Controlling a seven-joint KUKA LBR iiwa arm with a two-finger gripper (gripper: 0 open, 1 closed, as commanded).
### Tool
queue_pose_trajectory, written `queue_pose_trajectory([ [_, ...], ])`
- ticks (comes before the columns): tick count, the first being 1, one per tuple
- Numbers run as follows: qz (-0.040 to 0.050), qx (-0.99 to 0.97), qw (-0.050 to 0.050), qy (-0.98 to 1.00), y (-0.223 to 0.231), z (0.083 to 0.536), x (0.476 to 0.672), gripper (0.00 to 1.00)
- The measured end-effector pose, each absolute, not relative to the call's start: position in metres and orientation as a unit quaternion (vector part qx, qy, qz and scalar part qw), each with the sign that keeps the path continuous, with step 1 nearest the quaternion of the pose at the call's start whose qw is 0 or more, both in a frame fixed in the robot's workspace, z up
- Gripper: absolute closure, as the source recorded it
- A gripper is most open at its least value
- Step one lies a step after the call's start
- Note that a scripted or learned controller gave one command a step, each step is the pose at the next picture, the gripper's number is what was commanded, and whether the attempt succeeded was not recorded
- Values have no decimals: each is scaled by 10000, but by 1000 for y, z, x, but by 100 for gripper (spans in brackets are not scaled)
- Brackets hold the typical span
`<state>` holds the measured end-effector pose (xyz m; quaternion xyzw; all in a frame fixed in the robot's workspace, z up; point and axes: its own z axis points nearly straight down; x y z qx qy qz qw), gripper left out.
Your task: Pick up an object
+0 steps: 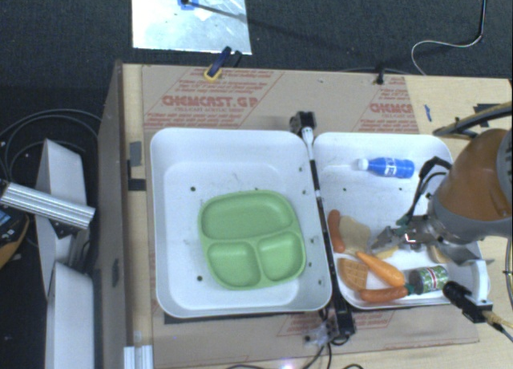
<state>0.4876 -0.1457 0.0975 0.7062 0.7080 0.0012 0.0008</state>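
The right bin (377, 144) holds several small items. A white and blue bottle (387, 167) lies near its far wall. A brown sausage (335, 231) lies by the left wall, with a pale beige piece (357, 231) beside it. At the front lie a toast slice (350, 272), an orange carrot (380, 268), a second orange piece (383, 295) and a green can (429, 279). My gripper (390, 237) is low in the bin, just above the carrot and right of the beige piece. I see nothing clearly held in it.
A green divided plate (251, 237) lies in the left bin (184, 167). The arm's orange band (477, 187) and grey wrist cover the right bin's right side. A black clip (304, 123) sits on the rim between the bins.
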Motion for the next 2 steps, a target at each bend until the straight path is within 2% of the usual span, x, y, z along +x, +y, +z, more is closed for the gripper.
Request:
queue_pose_trajectory([
  [1, 3, 7072, 25, 7070, -208, 163, 487, 0],
  [2, 7, 7055, -4, 7087, -131, 135, 511, 0],
])
